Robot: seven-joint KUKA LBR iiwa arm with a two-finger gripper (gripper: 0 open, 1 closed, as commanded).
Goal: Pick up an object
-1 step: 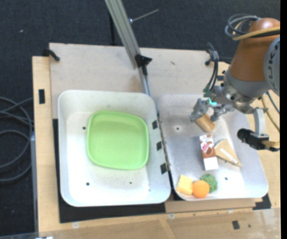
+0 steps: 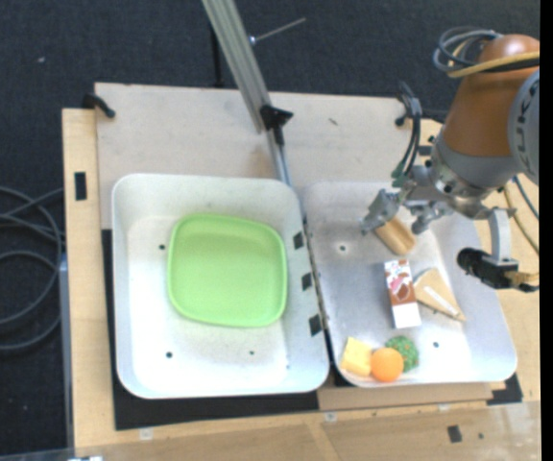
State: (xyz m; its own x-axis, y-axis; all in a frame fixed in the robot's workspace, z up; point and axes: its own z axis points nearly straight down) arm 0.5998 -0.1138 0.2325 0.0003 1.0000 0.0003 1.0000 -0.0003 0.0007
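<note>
My gripper hangs over the far part of the right bin, its fingers spread open. A tan cylinder-like piece lies on the bin floor right under and between the fingertips; nothing shows it lifted. Nearer the front lie a small red and white carton and a tan wedge beside it. At the bin's front edge sit a yellow block, an orange ball and a green leafy piece, close together.
The left bin holds a square light-green plate. A slanted metal rail runs down from the top to the seam between the bins. The left half of the right bin's floor is bare.
</note>
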